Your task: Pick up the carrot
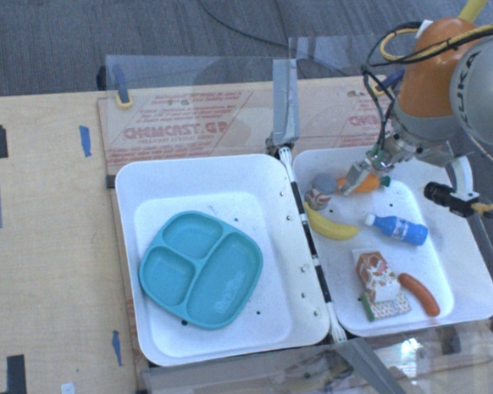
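Carrot point(365, 183) sits at the right bin's point(484, 301) far end, long axis slanting toward the can point(321, 191), pinched between the gripper's point(362, 173) fingers. A banana point(331, 226) and a blue bottle point(398, 228) lie just below it.

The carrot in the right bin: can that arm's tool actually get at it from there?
Probably yes. The tool is already at the carrot, near the bin's back wall, and nothing lies over it; the can and banana sit apart.
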